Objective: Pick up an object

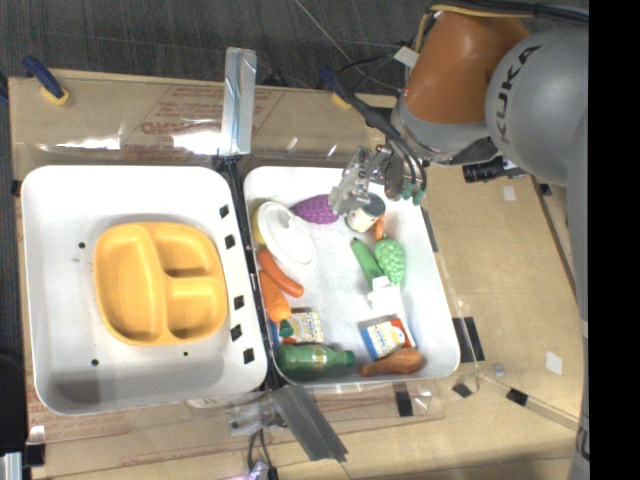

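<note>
My gripper [360,186] hangs over the back of the right bin [440,308], just right of a purple bunch of grapes [314,208]. Directly below it lie a small pale round object [365,216] and an orange piece [380,229]. Further forward are a green bumpy toy [392,258] and a green stick [364,258]. A white bowl [283,234] rests on the bin's left side, with an orange carrot [280,273] in front of it. A green bottle [314,358], a small box [385,336] and a brown sausage [395,365] lie along the front.
The left bin [60,198] holds a yellow divided tray [160,278]. A metal clamp [238,103] stands behind the wall between the bins. The arm's orange band [455,68] looms over the right bin's back right corner.
</note>
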